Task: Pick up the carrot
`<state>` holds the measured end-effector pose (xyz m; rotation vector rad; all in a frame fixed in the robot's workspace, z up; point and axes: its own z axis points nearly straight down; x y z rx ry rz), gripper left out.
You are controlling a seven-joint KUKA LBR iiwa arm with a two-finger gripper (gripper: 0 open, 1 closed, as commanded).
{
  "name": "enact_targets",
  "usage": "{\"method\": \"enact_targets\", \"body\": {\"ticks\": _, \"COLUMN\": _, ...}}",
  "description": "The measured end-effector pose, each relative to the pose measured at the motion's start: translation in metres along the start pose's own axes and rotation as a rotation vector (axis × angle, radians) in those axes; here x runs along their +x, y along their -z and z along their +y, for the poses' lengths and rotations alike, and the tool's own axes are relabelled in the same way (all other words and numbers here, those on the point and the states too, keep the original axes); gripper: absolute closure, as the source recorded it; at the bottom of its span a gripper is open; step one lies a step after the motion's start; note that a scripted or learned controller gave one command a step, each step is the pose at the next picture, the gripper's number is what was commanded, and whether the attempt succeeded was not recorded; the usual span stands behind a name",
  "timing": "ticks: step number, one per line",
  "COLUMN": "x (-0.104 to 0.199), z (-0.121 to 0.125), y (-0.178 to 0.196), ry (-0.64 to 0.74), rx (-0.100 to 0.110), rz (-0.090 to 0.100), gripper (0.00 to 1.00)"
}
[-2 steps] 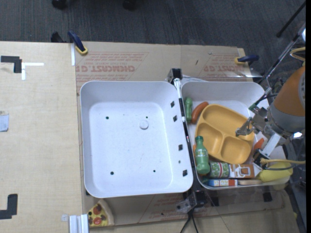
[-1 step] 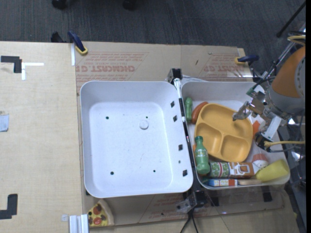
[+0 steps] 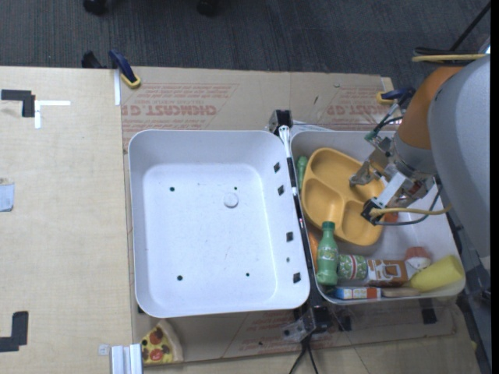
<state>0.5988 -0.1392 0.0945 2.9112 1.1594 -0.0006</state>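
Two bins, and the carrot [image 3: 313, 246] looks like that orange sliver against the right bin's [image 3: 446, 298] left wall, beside the green bottle [image 3: 326, 254]. Probably light, stiff, slick, so pinch mid-body. Gripper [image 3: 368, 197] hangs over the yellow plate [image 3: 331, 181], jaws apart, holding nothing.

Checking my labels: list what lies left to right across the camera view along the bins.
Wooden bench top → empty-looking shallow white plastic bin → green plastic bottle → yellow divided plastic tray → gripper → yellow wedge-shaped toy.
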Motion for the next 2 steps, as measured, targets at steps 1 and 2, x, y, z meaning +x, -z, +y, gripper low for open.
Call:
{"method": "enact_targets", "body": {"ticks": 1, "x": -0.013, "z": 0.008, "y": 0.011, "ry": 0.0, "rx": -0.019, "rz": -0.024, "gripper": 1.0}}
{"method": "enact_targets", "body": {"ticks": 2, "x": -0.014, "z": 0.023, "y": 0.004, "ry": 0.379, "rx": -0.012, "rz": -0.005, "gripper": 1.0}}
